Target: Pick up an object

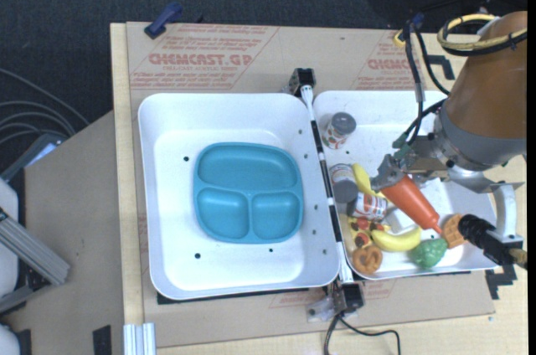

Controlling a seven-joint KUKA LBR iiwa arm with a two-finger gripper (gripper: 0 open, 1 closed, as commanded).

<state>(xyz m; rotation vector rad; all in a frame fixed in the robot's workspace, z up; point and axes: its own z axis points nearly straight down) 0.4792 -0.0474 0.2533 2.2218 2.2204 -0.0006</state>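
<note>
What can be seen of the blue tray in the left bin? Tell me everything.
The blue tray is a light-blue, matte plastic-looking dish with rounded corners and three sunken compartments: one wide along the far side, two smaller along the near side. It lies flat, right side up, near the middle of the left bin, resting on its white floor.

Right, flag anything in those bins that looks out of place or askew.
Nothing looks spilled or damaged. The toy food, the carrot, bananas, pretzel and cans, lies jumbled in the right bin, some pieces tipped over. The blue divided plate sits flat in the left bin.
</note>
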